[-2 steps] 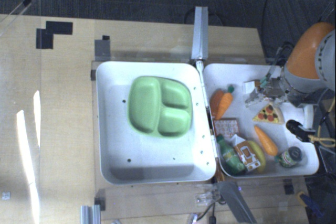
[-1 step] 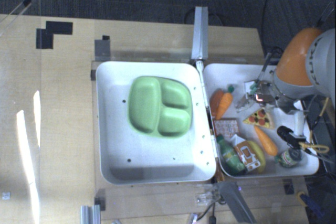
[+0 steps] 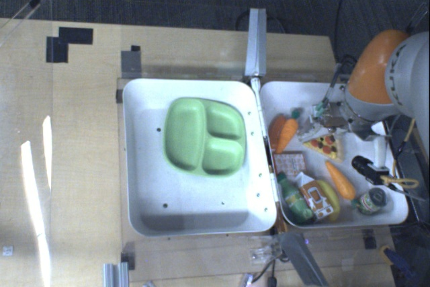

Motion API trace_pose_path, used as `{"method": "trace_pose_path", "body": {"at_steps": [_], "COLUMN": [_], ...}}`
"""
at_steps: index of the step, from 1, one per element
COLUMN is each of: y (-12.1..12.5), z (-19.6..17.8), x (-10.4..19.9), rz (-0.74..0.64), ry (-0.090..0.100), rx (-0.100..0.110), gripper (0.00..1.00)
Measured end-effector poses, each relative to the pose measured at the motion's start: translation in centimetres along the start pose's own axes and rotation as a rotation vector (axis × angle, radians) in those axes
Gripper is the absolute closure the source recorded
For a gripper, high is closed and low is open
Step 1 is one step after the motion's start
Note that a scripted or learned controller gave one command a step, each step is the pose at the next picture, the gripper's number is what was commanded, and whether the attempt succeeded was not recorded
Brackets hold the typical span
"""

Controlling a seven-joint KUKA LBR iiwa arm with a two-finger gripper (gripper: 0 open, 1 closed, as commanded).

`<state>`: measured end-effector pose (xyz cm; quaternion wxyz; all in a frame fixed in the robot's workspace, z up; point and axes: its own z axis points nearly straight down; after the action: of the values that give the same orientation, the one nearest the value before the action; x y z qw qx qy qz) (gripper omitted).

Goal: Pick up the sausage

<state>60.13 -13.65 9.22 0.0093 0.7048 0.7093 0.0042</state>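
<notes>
The end effector (image 3: 327, 115) hangs low over the right bin (image 3: 401, 214); clenched or released, I cannot tell. A pizza slice (image 3: 322, 143) lies just beneath it, the orange sausage (image 3: 339, 179) beyond that, toward the bin's near edge.

Green tray (image 3: 203, 135), white bins (image 3: 144, 212)

Two bins sit side by side on the counter (image 3: 80, 144). The left bin (image 3: 144, 212) has just a sectioned tray (image 3: 205, 134) in its middle. The right bin (image 3: 396, 215) is packed: carrot (image 3: 283, 133) at its left, pizza slice (image 3: 324, 143) beside it, cans along the front.
</notes>
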Motion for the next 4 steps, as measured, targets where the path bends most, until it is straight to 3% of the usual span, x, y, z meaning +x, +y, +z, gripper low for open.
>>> {"method": "trace_pose_path", "body": {"at_steps": [1,2,3,4], "y": [0.3,-1.4,-1.4,-1.4], "z": [-1.1,-3.2,-3.2,0.1], "x": [-0.1,2.9,2.9,0.1], "rz": [-0.002,0.116,0.116,0.01], "ry": [-0.003,0.008,0.008,0.006], "rx": [-0.009,0.018,0.018,0.004], "gripper": [1.0,1.0,0.0,0.0]}}
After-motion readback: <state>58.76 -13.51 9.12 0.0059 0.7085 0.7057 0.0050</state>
